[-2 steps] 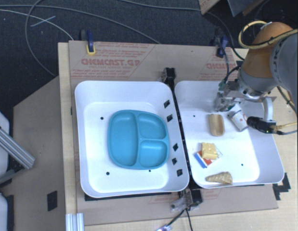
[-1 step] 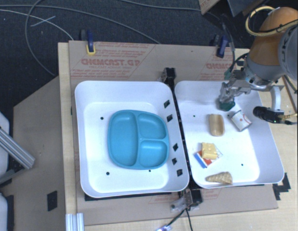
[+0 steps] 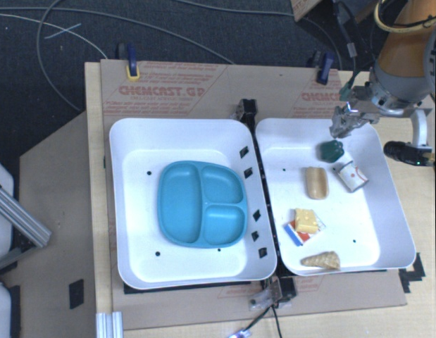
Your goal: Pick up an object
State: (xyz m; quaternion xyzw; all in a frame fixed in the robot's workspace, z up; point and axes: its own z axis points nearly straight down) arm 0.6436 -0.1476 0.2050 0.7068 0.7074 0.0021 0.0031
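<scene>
My gripper hangs over the far end of the right bin, just above a small dark green object. A tan bread-like piece lies in the middle of that bin. A small white and red pack sits to its right. Nearer the front lie a yellow and red-blue item and a tan wedge. Nothing shows between the fingers.
The left bin holds a blue divided plate. Black clips line the seam between the bins. Blue clamps pin the board at the back. Cables run across the dark floor behind.
</scene>
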